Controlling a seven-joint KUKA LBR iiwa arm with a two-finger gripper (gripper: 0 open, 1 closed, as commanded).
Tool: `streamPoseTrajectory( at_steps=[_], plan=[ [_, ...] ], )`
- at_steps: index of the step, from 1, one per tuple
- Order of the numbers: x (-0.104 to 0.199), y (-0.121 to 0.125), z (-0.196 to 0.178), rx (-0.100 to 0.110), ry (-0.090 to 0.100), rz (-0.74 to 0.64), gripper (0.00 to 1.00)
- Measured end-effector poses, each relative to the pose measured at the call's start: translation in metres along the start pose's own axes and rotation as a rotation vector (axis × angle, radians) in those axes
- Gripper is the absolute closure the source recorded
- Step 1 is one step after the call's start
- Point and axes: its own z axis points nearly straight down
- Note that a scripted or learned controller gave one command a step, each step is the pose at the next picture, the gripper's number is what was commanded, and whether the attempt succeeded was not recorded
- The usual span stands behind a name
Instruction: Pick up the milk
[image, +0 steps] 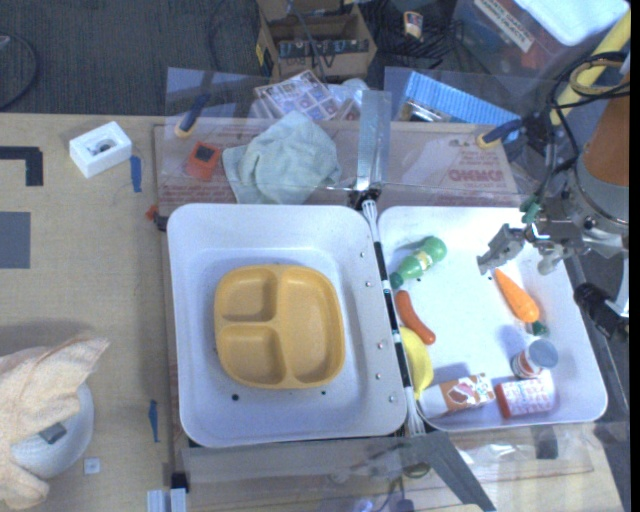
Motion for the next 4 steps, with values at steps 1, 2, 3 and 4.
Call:
streamPoseTrajectory(
  at_steps=[1,2,3,4],
  plan=[
    [0.063,-0.067,0.067,0.002,0.001,-0.217,0.0],
    [0.016,-0.067,0.123,0.0,0.0,-0.409,0.0],
    [0.012,-0.067,0.181,-0.003,-0.002,-0.45,0.0],
    [0.01,-0.066,0.171,-0.008,-0.005,-0.445,1.0]
  ],
)
